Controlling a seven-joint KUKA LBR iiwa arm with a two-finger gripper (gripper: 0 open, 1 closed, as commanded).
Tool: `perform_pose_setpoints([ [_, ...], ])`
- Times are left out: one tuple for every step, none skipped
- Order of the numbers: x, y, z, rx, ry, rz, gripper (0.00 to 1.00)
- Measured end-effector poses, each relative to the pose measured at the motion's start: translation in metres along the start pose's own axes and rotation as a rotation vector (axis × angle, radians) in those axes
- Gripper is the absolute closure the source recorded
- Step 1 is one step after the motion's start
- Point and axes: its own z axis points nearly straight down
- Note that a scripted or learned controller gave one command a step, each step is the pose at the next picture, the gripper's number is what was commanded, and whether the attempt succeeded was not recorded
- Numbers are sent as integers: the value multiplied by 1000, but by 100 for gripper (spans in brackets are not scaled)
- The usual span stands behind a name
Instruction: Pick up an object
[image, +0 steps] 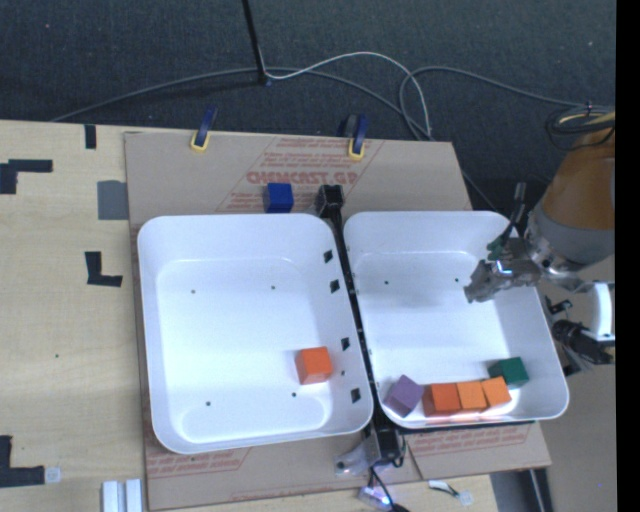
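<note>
- Orange cube (314, 365) resting alone in left bin (160, 330), toward 5 o'clock of the bin floor.
- Purple block (403, 395), three orange blocks (466, 397) and green block (511, 372) lined along the 6 o'clock wall of right bin (400, 240), touching in a row.
- Gripper (482, 285) positioned over right bin at 3 o'clock, well apart from all blocks; nothing between jaws; jaw opening cannot be determined.
- Blue cube (279, 196) on cardboard sheet (400, 170), at 12 o'clock outside left bin.

A: Bench (60, 300) surface?
B: Cardboard sheet (300, 165) on it, clamped at the far edge; left bin (160, 300) and right bin (430, 225) sit side by side, touching. Blue block (279, 196) behind the left bin.
</note>
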Motion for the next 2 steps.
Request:
perform_pose_setpoints([
  [46, 21, 6, 0, 1, -4, 100],
  [86, 37, 4, 0, 1, -3, 100],
])
